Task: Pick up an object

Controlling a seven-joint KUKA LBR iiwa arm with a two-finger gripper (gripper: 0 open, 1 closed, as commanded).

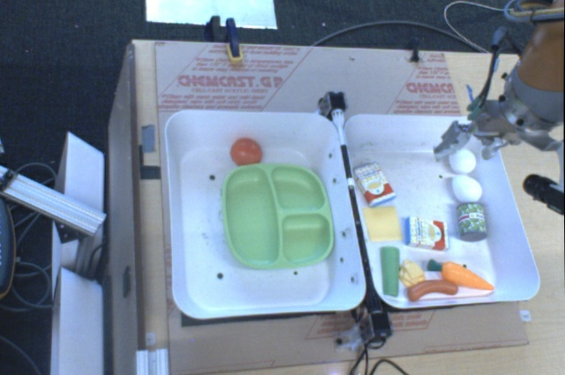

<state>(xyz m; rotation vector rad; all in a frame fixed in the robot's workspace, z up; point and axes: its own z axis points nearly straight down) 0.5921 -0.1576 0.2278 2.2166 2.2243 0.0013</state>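
Observation:
The right bin (415, 154) holds several toy foods. Among them are two white eggs (463, 161) (466, 188), a green can (472, 221), a small carton (374, 184), a yellow cheese slice (383, 223) and a carrot (465, 276). My gripper (469, 141) hangs over the bin's far right corner, just above the upper egg. Its fingers are spread open, one to each side of the egg, and nothing is held between them.
The left bin (199, 188) holds a green divided plate (278, 214) and a red tomato (246, 151). At the front of the right bin lie a flat box (426, 233), a green stick (390, 270), a corn piece (411, 273) and a sausage (431, 288). A ridge (349, 197) separates the bins.

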